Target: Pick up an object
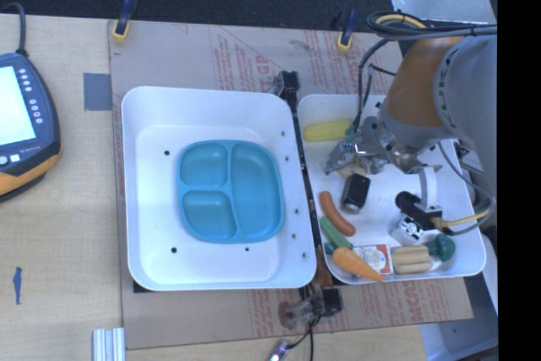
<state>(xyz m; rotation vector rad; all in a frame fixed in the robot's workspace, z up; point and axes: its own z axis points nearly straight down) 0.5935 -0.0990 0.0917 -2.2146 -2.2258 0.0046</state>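
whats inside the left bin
A blue divided plate lies in the middle of the left bin, its three compartments bare. What is under the plate is covered.

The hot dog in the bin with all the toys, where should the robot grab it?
Best around its middle, coming straight down from above. The hot dog lies flat and slanted in the right bin, long and thin, so the hand should probably close across its narrow width. Its lower end sits close to the carrot, so the middle looks freer.

overhead slanted view of both bins (135, 182)
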